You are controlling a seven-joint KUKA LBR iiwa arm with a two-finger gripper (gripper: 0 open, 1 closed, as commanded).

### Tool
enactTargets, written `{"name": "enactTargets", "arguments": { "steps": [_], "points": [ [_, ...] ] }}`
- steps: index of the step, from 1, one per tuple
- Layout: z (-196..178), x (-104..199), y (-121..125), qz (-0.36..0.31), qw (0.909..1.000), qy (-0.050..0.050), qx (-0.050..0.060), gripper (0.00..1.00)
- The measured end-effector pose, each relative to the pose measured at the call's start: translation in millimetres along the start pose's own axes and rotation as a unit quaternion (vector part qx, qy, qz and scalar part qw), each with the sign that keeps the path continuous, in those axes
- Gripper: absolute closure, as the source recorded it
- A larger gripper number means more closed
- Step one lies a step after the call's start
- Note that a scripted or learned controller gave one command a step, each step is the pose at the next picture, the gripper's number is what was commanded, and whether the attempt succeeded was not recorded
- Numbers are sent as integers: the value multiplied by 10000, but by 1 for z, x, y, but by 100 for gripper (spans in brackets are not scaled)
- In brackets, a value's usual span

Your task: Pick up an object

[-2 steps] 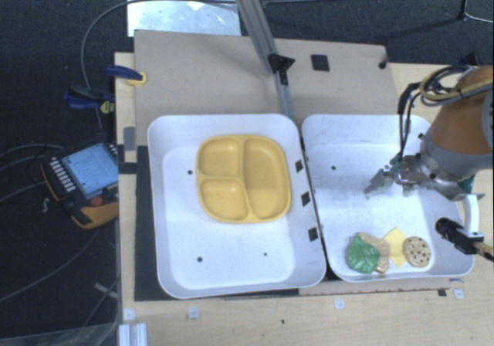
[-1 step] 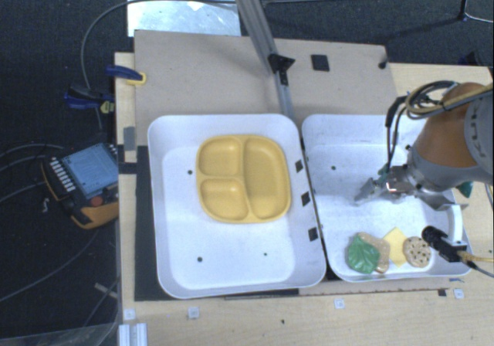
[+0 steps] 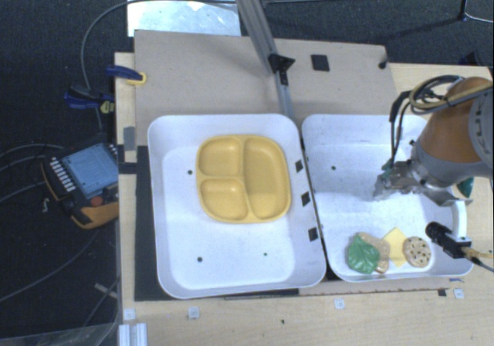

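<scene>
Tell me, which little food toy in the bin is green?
The leafy toy, leftmost of the three in the right bin. Beside it lie a yellow wedge and a tan speckled cookie.

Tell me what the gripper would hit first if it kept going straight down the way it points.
Probably the bare floor of the right bin; the gripper points down there, apart from the toys, though depth is unclear.

A yellow plastic plate with three compartments (image 3: 245, 178) lies in the left shallow white bin (image 3: 231, 267), toward its upper middle. The right shallow white bin (image 3: 340, 144) sits just beside it — their inner rims nearly touching. Both rest on a tan cardboard-coloured bench top (image 3: 201, 74). A grey metal pole (image 3: 255, 16) slants across the bench from the top. On the dark floor at the left lies a handheld pendant with a blue screen (image 3: 83, 174) — black cables trailing around it.
</scene>
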State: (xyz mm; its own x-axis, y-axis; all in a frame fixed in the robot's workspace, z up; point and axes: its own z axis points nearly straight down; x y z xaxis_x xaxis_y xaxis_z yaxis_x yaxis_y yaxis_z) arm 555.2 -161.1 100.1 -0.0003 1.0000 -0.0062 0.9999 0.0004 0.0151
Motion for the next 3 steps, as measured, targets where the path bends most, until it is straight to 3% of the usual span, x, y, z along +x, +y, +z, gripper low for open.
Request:
{"name": "enactTargets", "arguments": {
  "steps": [2, 3],
  "points": [
    [-112, 3, -5, -25, 10000, 21, 36, 100],
    [-142, 3, -4, -28, 10000, 26, 52, 100]
  ]
}}
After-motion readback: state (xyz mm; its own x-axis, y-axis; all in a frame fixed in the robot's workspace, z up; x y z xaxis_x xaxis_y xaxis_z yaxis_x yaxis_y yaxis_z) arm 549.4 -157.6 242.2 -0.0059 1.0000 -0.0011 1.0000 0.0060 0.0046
